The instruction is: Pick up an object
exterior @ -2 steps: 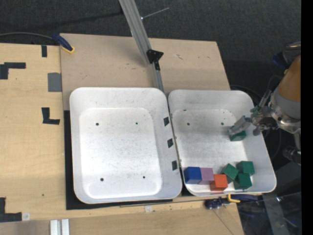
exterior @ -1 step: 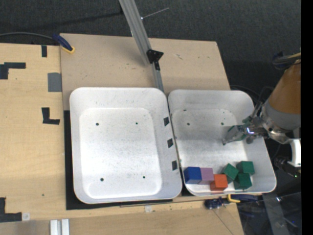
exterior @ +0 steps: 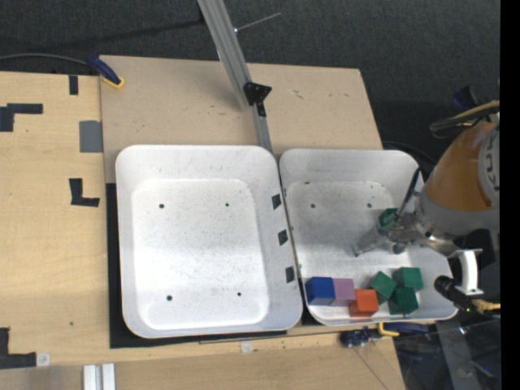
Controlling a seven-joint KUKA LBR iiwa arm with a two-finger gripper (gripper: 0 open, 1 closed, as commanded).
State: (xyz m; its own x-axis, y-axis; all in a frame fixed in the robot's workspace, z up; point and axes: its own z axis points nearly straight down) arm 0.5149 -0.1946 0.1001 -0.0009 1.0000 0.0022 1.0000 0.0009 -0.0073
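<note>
Several small blocks lie along the near edge of the right bin point(exterior: 341, 177): a blue cube point(exterior: 320, 289), a purple cube point(exterior: 344, 288), an orange cube point(exterior: 366, 301) and three green blocks point(exterior: 383, 283), point(exterior: 410, 278), point(exterior: 403, 300). My gripper point(exterior: 383, 236) is low inside the right bin, just above and behind the green blocks. A small green shape point(exterior: 388, 216) shows right at the gripper; I cannot tell whether it is a block or part of the tool. The orange-banded arm point(exterior: 459, 177) comes in from the right.
The left bin point(exterior: 195, 234) sits beside the right one, divided from it by a shared rim with black clips. A slanted metal pole point(exterior: 231, 43) crosses the wooden bench behind the bins. Cables hang at the right edge.
</note>
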